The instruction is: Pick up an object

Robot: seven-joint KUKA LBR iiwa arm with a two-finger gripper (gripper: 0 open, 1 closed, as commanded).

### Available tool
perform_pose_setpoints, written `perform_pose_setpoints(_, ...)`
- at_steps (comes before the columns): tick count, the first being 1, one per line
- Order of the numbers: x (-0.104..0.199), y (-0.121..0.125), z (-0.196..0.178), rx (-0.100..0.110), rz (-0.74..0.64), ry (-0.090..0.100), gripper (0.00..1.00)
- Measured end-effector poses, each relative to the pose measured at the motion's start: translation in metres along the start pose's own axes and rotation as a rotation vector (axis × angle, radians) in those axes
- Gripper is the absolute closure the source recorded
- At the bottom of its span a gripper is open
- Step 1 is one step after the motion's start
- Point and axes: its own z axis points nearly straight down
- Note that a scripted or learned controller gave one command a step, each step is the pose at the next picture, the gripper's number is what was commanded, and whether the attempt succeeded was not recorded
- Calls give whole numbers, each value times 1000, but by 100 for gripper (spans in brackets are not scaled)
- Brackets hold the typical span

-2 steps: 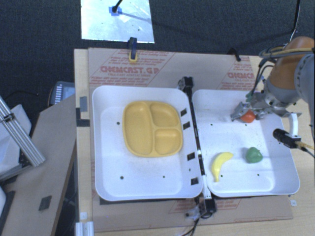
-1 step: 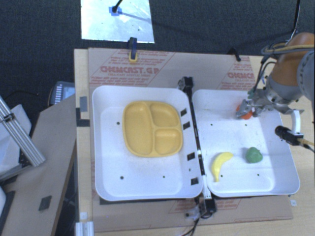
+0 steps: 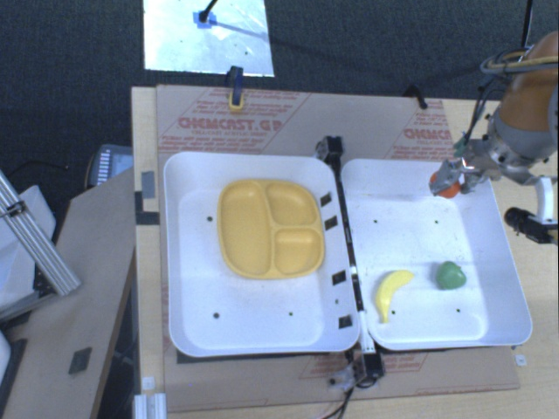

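Robot gripper (image 3: pixel 456 175), fingers clenched on a small orange-red object (image 3: pixel 445 187) above the right bin (image 3: pixel 489 321); the shallow edge grip could let it slip.

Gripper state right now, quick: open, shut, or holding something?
Gripper: over the right bin's far corner, beside something orange-red; open or shut cannot be told.
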Motion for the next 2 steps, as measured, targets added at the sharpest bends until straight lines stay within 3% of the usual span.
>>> perform_pose_setpoints(2, -5, 3, -79, 2, -1, 0, 100)
